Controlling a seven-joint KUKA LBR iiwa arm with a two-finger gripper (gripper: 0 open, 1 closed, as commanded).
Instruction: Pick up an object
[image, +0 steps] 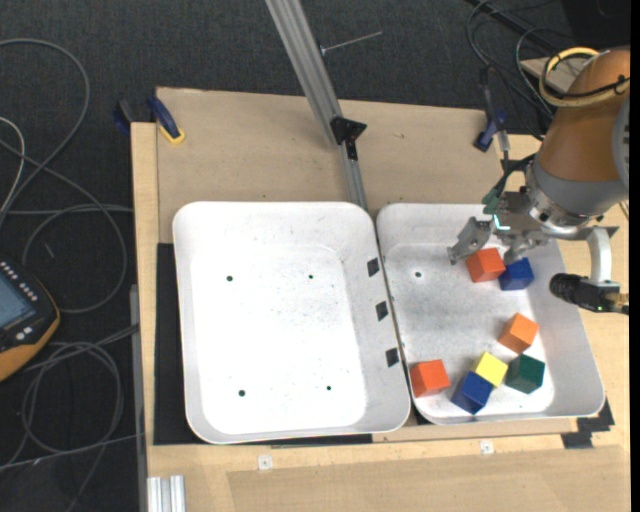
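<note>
I have the gripper (497, 243) low over the far part of the right bin (440, 310), just above the orange-red block (486, 265). I take that block as my landmark. One grey finger (468, 240) splays out to its left and a second shows just above and right of it, so the claw stands spread wide. Nothing sits between the fingers; the block lies on the bin floor just below them, not held.

A blue block (516, 274) touches the landmark's right side, or very nearly. That neighbour is my worry: if a finger comes down on that side it may wedge on the blue one or push both away. I judge the better move is to centre the claw over the orange-red block, turn the wrist so the fingers close across its two free faces, descend fully, then squeeze.

The block looks like a cube, so I see no real long axis. It sits flat, top face up, turned slightly askew to the bin wall.

Well nearer the camera from the landmark lie an orange block (519, 331), a yellow block (490, 368), a green block (525, 374), and further blocks.
</note>
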